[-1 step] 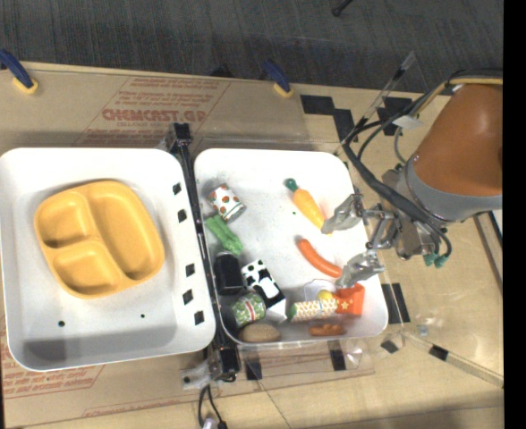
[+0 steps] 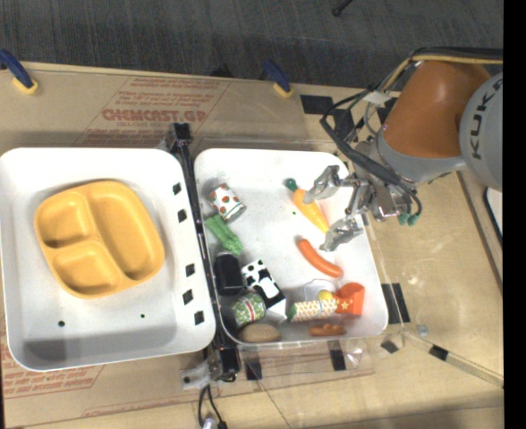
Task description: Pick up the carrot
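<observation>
Two white bins are seen side by side on the cardboard-covered surface [image 2: 352,391]. Red print reading "CHEMCAST GP" [image 2: 154,114] is legible on the cardboard above the left bin [image 2: 12,266]; smaller lines around it are too blurred to read. Part of a dark "KU" marking is visible on the grey arm [image 2: 478,123] at the right edge. A yellow divided tray [image 2: 97,237] is held in the left bin.

The hand [image 2: 335,208] is positioned over the upper right part of the right bin [image 2: 263,164], its two fingers spread apart, one finger [image 2: 324,184] up near the carrot, the other [image 2: 342,233] lower. Nothing is gripped between them. The arm is reached in from the right, the orange band [image 2: 428,105] above the wrist, cables looped beside it.

The carrot [image 2: 306,206], orange with a green top, is lying on the bin floor just left of the hand, close to the upper finger; contact cannot be told. A sausage-like orange piece [image 2: 318,257] lies below. A small can [image 2: 227,204], green vegetable [image 2: 222,235], black-and-white cow toy [image 2: 265,284] and other small items are grouped toward the lower left of that bin.
</observation>
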`<state>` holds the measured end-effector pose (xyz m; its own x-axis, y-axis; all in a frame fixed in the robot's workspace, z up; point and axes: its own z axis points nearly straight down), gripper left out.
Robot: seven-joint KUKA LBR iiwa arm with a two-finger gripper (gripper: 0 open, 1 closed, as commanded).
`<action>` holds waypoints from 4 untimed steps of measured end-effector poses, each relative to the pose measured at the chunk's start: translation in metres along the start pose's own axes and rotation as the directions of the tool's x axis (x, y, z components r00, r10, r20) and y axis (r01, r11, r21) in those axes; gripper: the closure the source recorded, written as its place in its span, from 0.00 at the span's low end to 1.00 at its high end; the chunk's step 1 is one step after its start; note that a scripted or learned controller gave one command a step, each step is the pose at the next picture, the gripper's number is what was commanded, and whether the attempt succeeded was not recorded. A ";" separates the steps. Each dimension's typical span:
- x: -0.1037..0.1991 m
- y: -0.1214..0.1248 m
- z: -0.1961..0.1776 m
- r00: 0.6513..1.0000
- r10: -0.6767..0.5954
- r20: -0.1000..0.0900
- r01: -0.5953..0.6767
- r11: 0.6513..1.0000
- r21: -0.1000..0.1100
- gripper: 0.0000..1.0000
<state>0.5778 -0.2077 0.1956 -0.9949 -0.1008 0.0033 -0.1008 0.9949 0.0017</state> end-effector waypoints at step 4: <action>-0.081 0.006 0.077 1.000 0.011 0.019 -0.012 1.000 0.008 1.00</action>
<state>0.6575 -0.1937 0.1188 -0.9959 -0.0894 -0.0155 -0.0893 0.9960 -0.0060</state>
